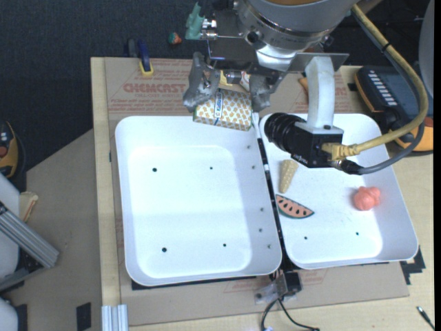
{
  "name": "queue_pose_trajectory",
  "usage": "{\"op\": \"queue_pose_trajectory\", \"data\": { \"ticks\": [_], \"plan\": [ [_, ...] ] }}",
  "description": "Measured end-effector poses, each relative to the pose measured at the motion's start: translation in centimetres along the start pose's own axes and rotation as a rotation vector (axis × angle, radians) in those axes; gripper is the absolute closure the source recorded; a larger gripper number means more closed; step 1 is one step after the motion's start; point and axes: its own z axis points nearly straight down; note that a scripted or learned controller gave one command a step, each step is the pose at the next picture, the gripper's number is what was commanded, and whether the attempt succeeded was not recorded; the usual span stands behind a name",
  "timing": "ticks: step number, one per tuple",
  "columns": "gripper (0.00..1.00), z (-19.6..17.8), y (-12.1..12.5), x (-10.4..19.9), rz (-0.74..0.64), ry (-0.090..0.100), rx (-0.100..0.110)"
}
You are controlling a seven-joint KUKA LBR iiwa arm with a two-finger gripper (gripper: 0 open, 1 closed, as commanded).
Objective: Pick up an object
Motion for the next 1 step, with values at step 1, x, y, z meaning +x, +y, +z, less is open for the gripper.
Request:
{"op": "queue_pose_trajectory", "data": {
  "ticks": [1],
  "plan": [
    [1.0,0.1,-0.01,-8.65,0.011,-0.004,0.007]
  ]
}}
